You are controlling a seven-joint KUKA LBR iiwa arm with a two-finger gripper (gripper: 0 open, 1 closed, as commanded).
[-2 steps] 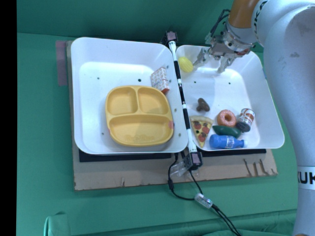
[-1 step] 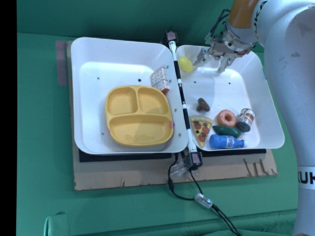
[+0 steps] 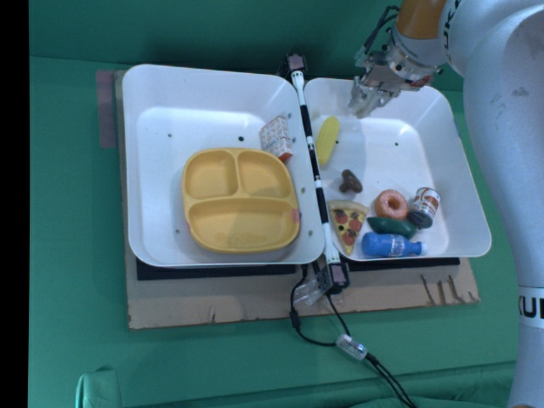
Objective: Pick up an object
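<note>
The left bin [image 3: 153,100] holds a yellow tray [image 3: 240,201] with three compartments, lying flat toward the near side; a small red-and-white carton [image 3: 276,136] stands against that bin's right wall, just beyond the tray's far right corner. In the right bin [image 3: 442,143] a yellow corn cob [image 3: 327,139] lies near the left wall, its long axis running roughly near to far, tilted slightly right at the far end; nearer sits a small brown lump [image 3: 350,179]. Along the near edge lie a pizza slice [image 3: 347,223] with its tip toward the near side, a donut [image 3: 391,203], a green piece [image 3: 391,225] lengthwise left to right, a blue bottle [image 3: 391,245] on its side with its cap to the right, and a can [image 3: 424,206] tilted. The gripper [image 3: 364,104] hangs over the far left corner of the right bin, fingers pointing down and slightly parted, nothing between them, apart from the cob.
</note>
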